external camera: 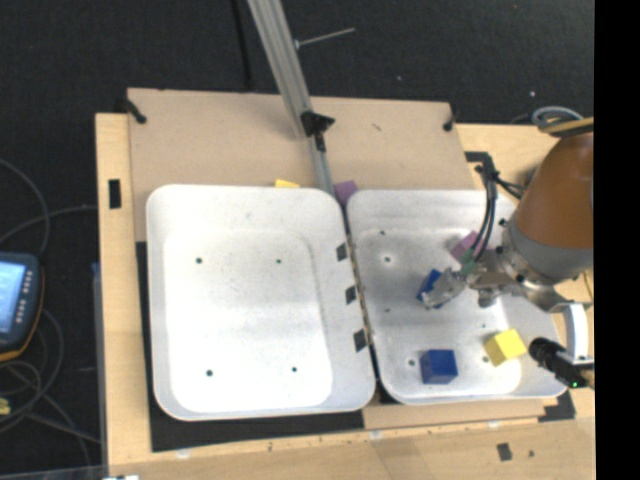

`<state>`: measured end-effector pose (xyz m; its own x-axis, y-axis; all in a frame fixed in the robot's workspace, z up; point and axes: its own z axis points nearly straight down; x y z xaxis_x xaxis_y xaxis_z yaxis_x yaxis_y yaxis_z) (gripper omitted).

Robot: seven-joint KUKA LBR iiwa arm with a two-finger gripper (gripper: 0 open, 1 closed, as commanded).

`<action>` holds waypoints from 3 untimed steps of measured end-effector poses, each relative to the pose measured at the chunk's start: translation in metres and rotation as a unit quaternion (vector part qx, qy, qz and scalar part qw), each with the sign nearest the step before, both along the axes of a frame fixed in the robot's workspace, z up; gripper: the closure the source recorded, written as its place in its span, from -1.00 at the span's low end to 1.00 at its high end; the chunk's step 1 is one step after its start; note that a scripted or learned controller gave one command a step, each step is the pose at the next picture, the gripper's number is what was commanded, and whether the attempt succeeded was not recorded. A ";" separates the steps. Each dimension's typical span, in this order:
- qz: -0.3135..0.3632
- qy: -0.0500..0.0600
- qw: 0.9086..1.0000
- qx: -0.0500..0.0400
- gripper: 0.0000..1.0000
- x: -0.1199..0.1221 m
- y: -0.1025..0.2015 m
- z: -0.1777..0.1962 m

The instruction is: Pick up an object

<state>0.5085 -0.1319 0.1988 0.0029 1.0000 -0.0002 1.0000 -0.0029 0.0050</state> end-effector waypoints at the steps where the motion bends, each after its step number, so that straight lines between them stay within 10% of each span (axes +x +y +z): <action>1: 0.001 0.004 1.000 0.000 -1.00 -0.005 -0.009 -0.047; 3: 0.004 0.000 1.000 0.000 -1.00 0.088 0.034 -0.102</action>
